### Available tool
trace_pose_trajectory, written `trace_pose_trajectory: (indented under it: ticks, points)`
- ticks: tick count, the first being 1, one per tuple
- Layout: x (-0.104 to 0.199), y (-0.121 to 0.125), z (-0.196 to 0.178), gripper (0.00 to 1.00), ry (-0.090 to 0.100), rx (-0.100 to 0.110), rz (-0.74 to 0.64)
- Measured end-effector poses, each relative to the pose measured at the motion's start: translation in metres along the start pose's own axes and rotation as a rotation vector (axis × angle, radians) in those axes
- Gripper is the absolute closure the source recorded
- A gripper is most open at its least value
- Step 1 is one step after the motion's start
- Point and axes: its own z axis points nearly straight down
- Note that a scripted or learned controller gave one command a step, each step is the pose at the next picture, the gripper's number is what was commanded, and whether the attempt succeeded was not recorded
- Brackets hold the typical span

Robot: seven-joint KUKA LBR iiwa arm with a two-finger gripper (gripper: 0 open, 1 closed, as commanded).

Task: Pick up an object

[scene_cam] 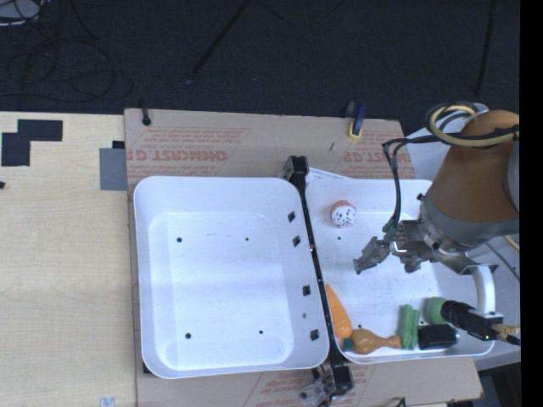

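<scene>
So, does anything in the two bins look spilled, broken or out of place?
Nothing stands out. The carrot, the tan gourd-like toy and the green piece lie crowded at the near edge of the right bin, all inside it; the spotted ball sits apart, further back. No damage is visible.

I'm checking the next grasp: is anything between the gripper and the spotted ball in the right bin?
Nothing visible does. Only bare white floor of the right bin lies between the gripper and the spotted ball; the carrot lies on the gripper's other side.
</scene>
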Motion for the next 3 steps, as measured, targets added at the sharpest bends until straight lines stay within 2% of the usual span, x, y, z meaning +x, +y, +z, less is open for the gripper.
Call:
trace_pose_trajectory:
  ticks: [1, 2, 3]
  points:
    - [0.113, 0.081, -0.044, 0.00, 0.002, -0.011, -0.014]
    - [0.104, 0.077, -0.051, 1.00, -0.001, 0.001, -0.001]
    - [0.120, 0.025, 0.035, 1.00, -0.001, 0.012, 0.002]
